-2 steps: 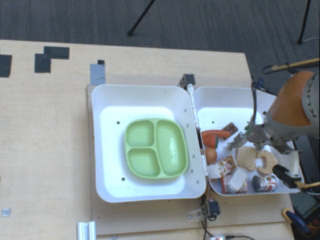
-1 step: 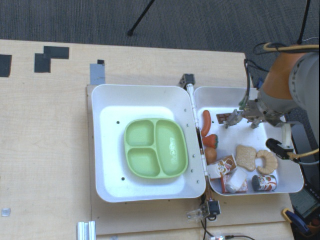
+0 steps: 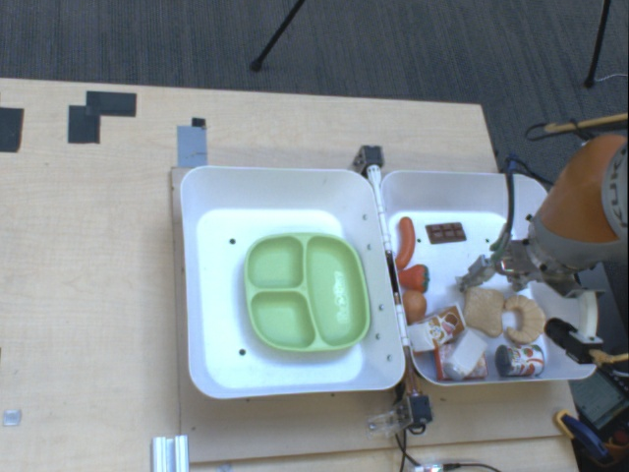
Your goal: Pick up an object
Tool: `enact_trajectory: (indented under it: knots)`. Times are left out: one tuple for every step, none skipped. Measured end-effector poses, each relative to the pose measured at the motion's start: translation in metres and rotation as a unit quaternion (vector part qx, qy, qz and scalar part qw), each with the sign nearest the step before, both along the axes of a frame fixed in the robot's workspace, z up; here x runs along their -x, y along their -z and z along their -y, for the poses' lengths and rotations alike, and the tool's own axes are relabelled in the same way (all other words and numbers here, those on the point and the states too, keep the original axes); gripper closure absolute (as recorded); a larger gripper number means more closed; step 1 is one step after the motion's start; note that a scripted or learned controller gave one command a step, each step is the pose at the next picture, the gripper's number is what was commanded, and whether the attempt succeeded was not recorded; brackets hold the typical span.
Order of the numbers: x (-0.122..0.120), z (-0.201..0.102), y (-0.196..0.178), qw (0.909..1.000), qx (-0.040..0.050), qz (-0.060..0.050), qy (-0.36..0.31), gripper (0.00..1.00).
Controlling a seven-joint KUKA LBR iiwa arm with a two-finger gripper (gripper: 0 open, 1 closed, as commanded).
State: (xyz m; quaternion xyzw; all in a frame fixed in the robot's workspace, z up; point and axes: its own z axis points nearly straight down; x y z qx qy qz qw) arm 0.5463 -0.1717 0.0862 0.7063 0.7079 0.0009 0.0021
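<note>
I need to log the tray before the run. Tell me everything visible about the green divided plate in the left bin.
The green divided plate is pale green with a matte, plastic-like look, a rounded rectangle with raised ridges splitting it into three compartments: two smaller ones on the left, one long one on the right. It lies flat and right side up on the floor of the left bin, near the middle, clear of the bin's walls. Nothing rests in it or touches it.
</note>
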Motion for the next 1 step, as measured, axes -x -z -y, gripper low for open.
enact_trajectory:
  knots:
    - [0.0316,-0.0165,-0.0006,1.0,0.0004,0.002,0.0,0.0]
